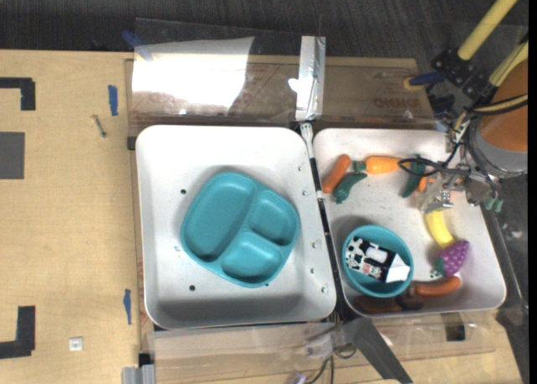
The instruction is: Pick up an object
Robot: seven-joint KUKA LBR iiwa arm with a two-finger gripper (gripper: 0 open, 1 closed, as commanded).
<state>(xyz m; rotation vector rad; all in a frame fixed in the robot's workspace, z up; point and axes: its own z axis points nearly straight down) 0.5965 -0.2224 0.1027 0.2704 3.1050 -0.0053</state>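
Banana [439, 226] lies just below the tool [443, 192], likely its target; whether the tool is gaping or closed, I cannot tell.

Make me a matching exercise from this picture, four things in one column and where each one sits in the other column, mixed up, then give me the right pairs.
Things:
1. teal plate
2. teal bowl
3. banana
4. grapes

Places:
A. right bin, against its right wall, below the banana
B. middle of the left bin
C. right bin, near its front left corner, with a black and white item inside
D. right bin, just below the gripper

Pairs: 1-B, 2-C, 3-D, 4-A
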